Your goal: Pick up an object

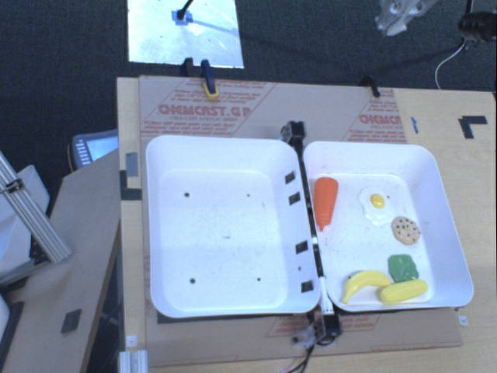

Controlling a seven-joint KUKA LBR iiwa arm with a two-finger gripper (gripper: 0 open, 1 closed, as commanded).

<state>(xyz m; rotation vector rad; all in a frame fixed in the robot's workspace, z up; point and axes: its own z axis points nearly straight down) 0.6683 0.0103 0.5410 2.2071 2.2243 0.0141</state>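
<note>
A: Containers, please.

B: I log two shallow white bins side by side on the surface. Left bin (221,228): bare floor with a few small dark marks. Right bin (431,177): six items. Orange carrot (324,201), lying lengthwise near the divider at the far left of that bin. Fried egg (377,204), to the right of the carrot and apart from it. Cookie (404,229), just beside the egg, nearer the front. Green piece (402,266), below the cookie. Banana (363,283) at the front edge, and a yellow oblong item (404,291) touching the green piece's front side, just right of the banana.

A: Tool?

B: I see the tool (397,14) high at the top right, well apart from both bins, over the dark floor. It looks pale and blurred; I cannot tell how it is set. I see nothing in it.

A: Surface and room?

B: The surface (256,107) is a light board printed with red lettering, with a yellow clamp (209,84) at its far edge. Beyond it I note dark carpet and a shiny metal plate (185,22). A cable (450,61) loops at right.
</note>
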